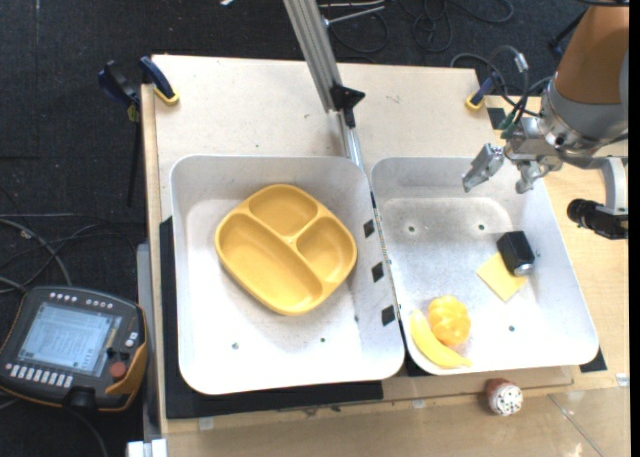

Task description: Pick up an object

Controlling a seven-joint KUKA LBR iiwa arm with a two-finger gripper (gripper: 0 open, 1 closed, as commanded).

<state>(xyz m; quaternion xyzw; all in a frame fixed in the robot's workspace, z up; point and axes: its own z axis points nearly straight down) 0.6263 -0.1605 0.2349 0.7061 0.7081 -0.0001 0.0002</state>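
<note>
My gripper [504,171] hangs open over the far right part of the right bin [440,207], its two fingers spread with nothing between them. Below it in that bin lie a small black block [516,251] on a yellow flat square [499,277], and nearer the front an orange-yellow round fruit-like toy [449,319] beside a yellow banana [434,347]. A yellow divided plate [286,247] sits in the middle of the left bin [200,345].
A slanted metal pole [312,30] crosses the back of the bench and ends at the seam between the bins. A teach pendant [70,347] lies at the lower left. A small speckled ball [505,398] rests on the bench's front edge.
</note>
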